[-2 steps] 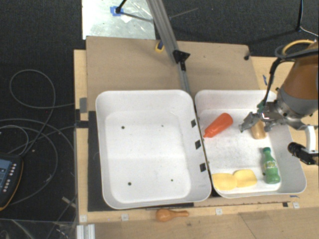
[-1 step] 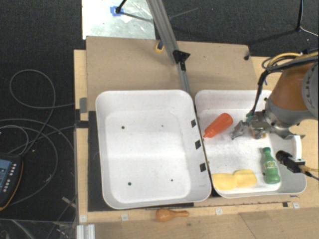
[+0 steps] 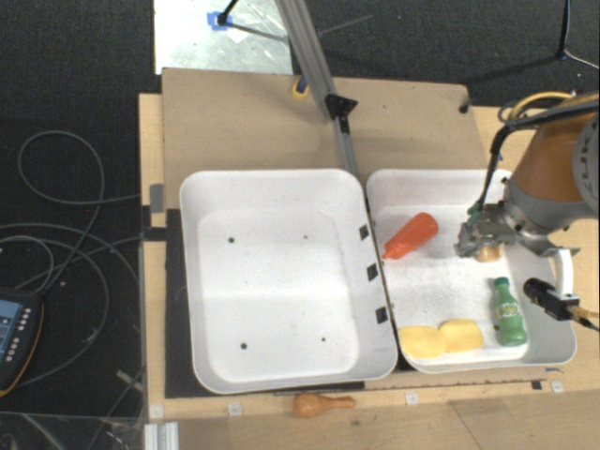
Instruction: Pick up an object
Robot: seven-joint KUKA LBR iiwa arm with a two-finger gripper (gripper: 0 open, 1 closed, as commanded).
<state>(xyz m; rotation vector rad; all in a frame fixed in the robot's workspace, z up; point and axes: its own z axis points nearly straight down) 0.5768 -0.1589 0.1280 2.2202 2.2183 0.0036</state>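
In the right bin point(image 3: 441, 368): green bottle point(image 3: 509, 313), label unreadable.

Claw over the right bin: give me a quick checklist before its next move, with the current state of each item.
1. Claw over the right bin: ok, near its right side.
2. Claw open or shut: cannot tell, too small and blurred.
3. Something already in the claw: cannot tell.
4. Targets available: ok; orange bottle, green bottle and two yellow pieces lie in the right bin.
5. Nearest target apart from neighbours: ok; the green bottle lies apart from the orange bottle, close to the yellow pieces.
6. Stray items: not ok; a tan object lies on the bench outside the bins.
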